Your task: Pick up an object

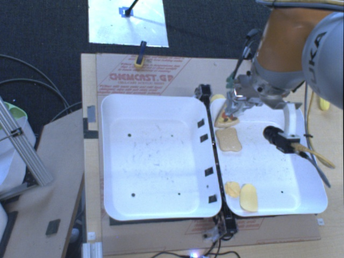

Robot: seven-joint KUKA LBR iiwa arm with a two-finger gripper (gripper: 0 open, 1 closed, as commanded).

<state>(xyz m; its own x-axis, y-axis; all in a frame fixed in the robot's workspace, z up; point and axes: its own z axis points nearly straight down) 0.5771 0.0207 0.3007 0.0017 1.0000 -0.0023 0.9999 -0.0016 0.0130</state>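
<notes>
While the jaws point(231, 112), whose state cannot be told, hang over the right bin point(301, 198) at its far left corner, the tan slice point(226, 121) lies directly beneath them, with the toast-shaped piece point(229, 140) just nearer the camera.

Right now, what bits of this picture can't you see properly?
- The jaws of the gripper: blurred and small in the camera view, so open or shut is unclear.
- The toast-like piece under them: partly covered by the gripper.
- The arm: cut off by the top and right edges.
- The yellow thing: mostly behind the arm.
</notes>
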